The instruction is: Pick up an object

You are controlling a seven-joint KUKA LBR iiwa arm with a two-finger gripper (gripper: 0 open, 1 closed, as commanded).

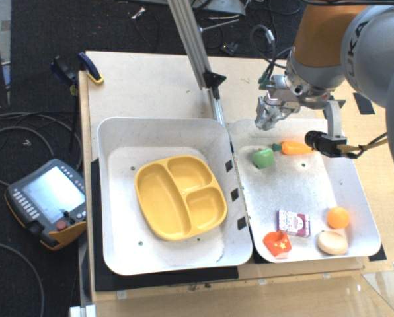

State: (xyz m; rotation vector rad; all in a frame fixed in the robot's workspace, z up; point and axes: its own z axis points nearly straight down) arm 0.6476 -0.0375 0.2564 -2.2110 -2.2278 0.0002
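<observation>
Teach pendant (46, 203) on floor left of bench (144, 84).

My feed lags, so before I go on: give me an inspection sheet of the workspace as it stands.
Surface: bench bears two white bins, left bin, right bin.
Job's things: right bin holds green piece, carrot, small box, orange ball, red piece, pale piece.
Clutter: yellow tray in left bin.
Grippers: end effector above the right bin's far edge, nothing seen between its fingers.
Cables: bundle beside the wrist; loops on the floor.
Surroundings: pendant left of bench; metal pole.
</observation>
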